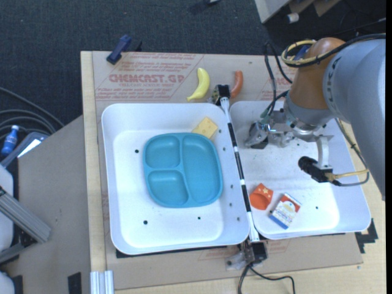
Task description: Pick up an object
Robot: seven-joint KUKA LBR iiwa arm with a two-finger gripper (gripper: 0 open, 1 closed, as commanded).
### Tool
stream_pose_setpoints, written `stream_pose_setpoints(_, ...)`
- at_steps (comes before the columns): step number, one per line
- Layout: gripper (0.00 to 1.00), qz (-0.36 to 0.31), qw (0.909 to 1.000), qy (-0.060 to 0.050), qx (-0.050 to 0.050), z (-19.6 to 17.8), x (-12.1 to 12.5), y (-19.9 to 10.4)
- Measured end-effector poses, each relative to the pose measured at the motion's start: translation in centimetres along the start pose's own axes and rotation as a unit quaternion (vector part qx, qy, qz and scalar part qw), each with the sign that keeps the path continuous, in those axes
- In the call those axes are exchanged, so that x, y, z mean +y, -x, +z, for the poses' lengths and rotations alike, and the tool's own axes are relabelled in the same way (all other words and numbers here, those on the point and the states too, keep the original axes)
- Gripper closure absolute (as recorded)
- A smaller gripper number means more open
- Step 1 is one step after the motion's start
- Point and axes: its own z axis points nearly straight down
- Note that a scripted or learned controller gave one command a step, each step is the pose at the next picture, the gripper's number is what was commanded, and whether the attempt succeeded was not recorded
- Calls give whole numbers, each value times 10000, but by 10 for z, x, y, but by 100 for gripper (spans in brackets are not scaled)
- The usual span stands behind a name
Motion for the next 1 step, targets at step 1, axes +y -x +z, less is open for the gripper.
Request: stream_pose_setpoints(1, 100, -5, 10000, 7, -1, -10, 0, 0)
